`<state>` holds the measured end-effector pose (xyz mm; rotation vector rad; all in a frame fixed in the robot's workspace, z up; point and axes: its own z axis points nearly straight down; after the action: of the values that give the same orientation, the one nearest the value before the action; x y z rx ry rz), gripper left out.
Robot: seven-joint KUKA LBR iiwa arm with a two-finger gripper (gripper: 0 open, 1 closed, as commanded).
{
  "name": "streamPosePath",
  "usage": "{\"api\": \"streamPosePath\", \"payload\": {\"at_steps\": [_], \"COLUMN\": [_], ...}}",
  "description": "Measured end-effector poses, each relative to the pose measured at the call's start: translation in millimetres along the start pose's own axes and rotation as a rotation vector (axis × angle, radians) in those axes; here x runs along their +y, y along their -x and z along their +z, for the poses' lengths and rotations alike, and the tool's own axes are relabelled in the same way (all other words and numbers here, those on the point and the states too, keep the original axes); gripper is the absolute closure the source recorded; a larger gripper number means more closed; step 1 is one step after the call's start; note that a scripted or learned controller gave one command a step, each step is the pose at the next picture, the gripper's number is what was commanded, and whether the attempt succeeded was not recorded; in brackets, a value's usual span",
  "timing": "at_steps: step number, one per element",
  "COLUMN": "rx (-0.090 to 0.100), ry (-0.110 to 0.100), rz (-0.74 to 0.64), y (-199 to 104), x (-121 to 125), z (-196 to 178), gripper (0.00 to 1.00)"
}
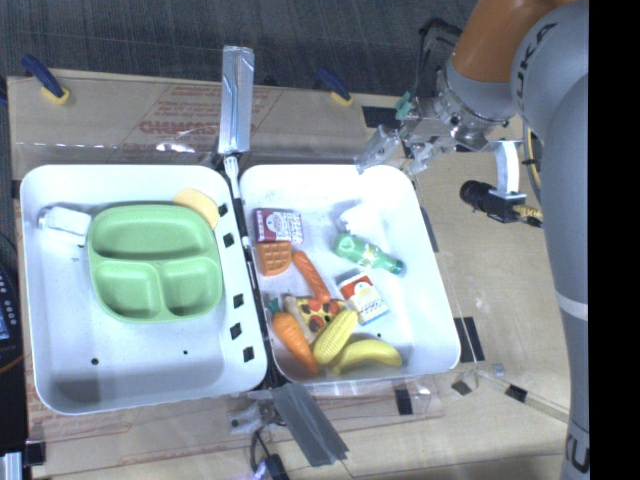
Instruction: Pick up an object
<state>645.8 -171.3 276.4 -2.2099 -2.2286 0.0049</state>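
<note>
Camera view: fingers [392, 154] hover spread and empty above the right bin's [432, 298] back rim, clear of the banana [368, 355].

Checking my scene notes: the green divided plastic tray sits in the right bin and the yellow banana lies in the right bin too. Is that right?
Not quite. The camera view shows the green divided plastic tray in the left white bin. The yellow banana does lie in the right white bin.

A light wooden bench [480, 298] carries two shallow white bins side by side, their inner rims touching. The left bin [50, 368] and right bin [425, 268] sit on a sheet of brown cardboard [180, 108], which blue clamps [45, 78] pin at the far edge.
</note>
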Motion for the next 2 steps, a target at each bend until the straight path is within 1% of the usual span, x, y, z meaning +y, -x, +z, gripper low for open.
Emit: {"api": "streamPosePath", "payload": {"at_steps": [1,2], "rx": [-0.001,0.0], "ry": [-0.001,0.003], "rz": [0.109,0.114], "y": [11,33], "x": [-76,-45], "z": [146,185], "gripper": [0.0,0.0]}}
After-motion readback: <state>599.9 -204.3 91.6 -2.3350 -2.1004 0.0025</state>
